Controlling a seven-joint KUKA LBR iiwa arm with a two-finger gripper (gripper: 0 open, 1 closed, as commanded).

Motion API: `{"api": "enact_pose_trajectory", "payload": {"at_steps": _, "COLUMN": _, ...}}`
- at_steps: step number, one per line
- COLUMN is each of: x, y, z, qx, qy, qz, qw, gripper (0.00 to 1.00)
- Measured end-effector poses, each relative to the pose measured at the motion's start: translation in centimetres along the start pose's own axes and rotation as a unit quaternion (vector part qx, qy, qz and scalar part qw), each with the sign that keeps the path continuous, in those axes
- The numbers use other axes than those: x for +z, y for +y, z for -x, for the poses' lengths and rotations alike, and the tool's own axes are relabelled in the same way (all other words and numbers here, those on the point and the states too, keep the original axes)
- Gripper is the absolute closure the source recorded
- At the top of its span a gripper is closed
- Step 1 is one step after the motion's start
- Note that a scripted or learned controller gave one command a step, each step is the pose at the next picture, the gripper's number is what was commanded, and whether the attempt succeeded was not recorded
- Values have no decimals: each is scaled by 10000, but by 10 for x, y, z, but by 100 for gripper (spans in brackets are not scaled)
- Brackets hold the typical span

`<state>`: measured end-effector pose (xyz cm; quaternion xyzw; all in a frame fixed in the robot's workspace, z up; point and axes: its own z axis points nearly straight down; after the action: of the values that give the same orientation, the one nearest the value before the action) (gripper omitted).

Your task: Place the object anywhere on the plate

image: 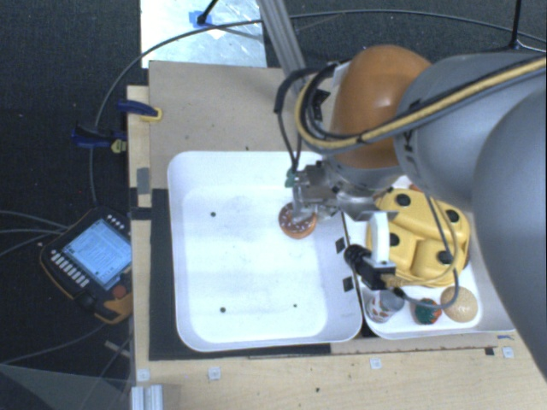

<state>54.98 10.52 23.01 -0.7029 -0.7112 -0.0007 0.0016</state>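
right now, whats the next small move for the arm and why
Probably a short, slow lift straight up. The end effector sits directly on the small round brown object near the right side of the left bin, and a grip can't be confirmed from this angle; a small rise would show whether the object comes along.

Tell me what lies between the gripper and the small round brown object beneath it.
Nothing: in the camera view the gripper meets the small round brown object directly, over the left bin.

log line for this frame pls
arm: over bins' shared edge | gripper: just above small round brown object, grasp unclear | left bin: object near right wall | right bin: yellow item
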Motion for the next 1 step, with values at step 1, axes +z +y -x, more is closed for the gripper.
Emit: {"api": "enact_pose_trajectory", "payload": {"at_steps": 1, "x": 9, "y": -14, "z": -43, "qx": 10, "qy": -5, "qz": 1, "qw": 10000, "gripper": 100}}
